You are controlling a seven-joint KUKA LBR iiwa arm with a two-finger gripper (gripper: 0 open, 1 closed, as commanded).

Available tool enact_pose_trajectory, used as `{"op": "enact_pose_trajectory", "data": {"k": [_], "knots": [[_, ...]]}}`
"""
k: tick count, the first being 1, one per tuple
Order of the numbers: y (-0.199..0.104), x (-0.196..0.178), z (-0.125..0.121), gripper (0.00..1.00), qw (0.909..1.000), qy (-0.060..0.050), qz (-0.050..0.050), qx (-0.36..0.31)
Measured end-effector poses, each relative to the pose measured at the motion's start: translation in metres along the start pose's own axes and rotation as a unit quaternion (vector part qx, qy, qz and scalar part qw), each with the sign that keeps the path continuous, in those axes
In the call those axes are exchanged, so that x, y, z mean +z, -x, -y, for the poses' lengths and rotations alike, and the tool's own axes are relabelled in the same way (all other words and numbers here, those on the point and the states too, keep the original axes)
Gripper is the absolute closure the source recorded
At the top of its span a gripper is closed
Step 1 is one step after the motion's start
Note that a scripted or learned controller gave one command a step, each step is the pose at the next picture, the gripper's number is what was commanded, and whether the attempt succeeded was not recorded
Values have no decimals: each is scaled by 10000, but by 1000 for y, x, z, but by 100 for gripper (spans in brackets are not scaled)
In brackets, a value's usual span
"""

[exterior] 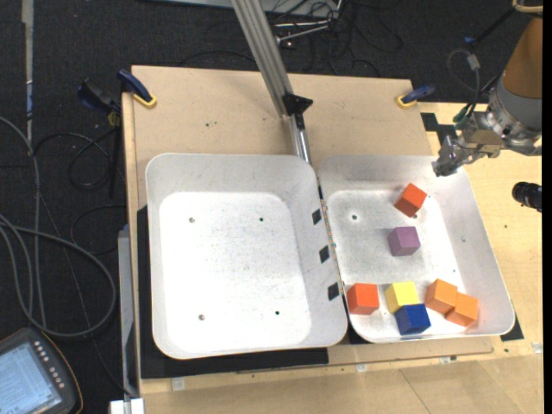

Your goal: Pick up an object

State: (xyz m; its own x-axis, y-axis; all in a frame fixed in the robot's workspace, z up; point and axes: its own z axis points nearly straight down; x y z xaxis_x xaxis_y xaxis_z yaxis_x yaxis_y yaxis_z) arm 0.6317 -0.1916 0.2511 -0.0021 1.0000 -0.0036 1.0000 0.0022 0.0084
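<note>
Evidently the gripper hovers in approach (its state cannot be told); the orange cube lies just below-left; next comes a descent.

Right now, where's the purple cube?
The purple cube sits mid right bin, just below the lone orange cube and above the yellow cube.

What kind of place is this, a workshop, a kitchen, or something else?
Most likely a robotics lab set up for grasping trials. A robot arm reaches over a wooden bench with two white bins, the right one holding colored blocks. Loose cables lie beside the bench.
</note>
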Motion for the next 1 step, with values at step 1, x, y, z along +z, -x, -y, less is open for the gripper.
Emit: {"op": "enact_pose_trajectory", "data": {"k": [1], "knots": [[0,-35,-2,100,10000,-10,-5,-1]]}}
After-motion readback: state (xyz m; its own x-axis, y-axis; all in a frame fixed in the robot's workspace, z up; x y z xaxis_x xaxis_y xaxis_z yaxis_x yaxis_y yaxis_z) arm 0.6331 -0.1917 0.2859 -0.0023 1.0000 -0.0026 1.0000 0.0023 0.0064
